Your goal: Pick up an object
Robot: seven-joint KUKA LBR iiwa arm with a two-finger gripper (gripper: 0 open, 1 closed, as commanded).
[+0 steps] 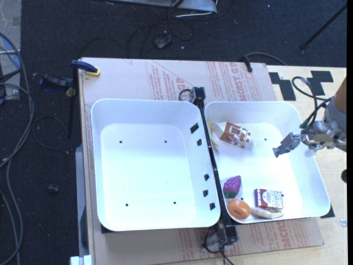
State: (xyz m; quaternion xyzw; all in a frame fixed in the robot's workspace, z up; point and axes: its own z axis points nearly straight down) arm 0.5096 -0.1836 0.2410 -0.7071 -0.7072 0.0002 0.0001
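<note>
The right bin (309,173) holds several objects. A white and orange carton (235,134) lies at its far left, with a pale yellow piece (214,135) beside it against the divider. A purple grape-like toy (233,185), an orange ball (239,208), a red and white box (269,199) and a pale banana-like piece (266,215) cluster at the near edge. My gripper (279,150) hangs over the right part of this bin, to the right of the carton and apart from every object. Nothing is seen in its grasp.
The left bin (110,115) stands beside the right one, with a black divider strip (207,153) between them. A blue and yellow clamp (85,67) sits on the bench's far left corner. Cables (309,90) trail near the arm (333,120) at the right.
</note>
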